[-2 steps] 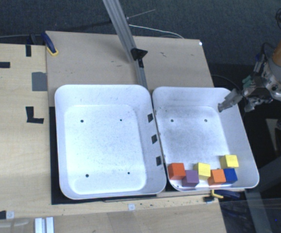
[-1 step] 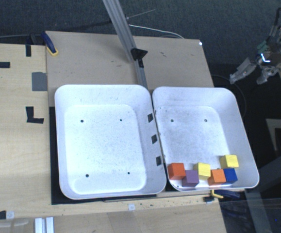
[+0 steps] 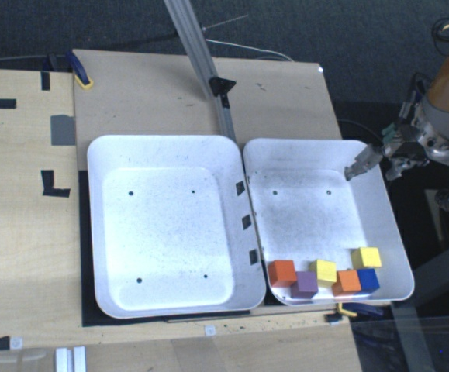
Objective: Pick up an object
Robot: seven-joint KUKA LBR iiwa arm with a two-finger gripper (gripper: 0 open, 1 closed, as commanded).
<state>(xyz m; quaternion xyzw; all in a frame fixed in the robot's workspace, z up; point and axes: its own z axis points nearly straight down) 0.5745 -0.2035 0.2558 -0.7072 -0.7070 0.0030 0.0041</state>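
Note:
Several small blocks lie along the near edge of the right bin [image 3: 317, 149]: an orange block [image 3: 282, 272], a purple block [image 3: 307, 284], a yellow block [image 3: 326, 271], a second orange block [image 3: 348, 281], a blue block [image 3: 368, 279] and another yellow block [image 3: 366, 257]. My gripper [image 3: 370, 173] hangs over the right bin's far right rim, well away from the blocks. Its fingers are spread open with nothing between them.
The left bin [image 3: 100, 208] sits beside the right one, on the wooden bench. A slanted metal bar [image 3: 197, 45] runs from the top down to the gap between the bins. Dark clips [image 3: 246, 222] line the shared edge.

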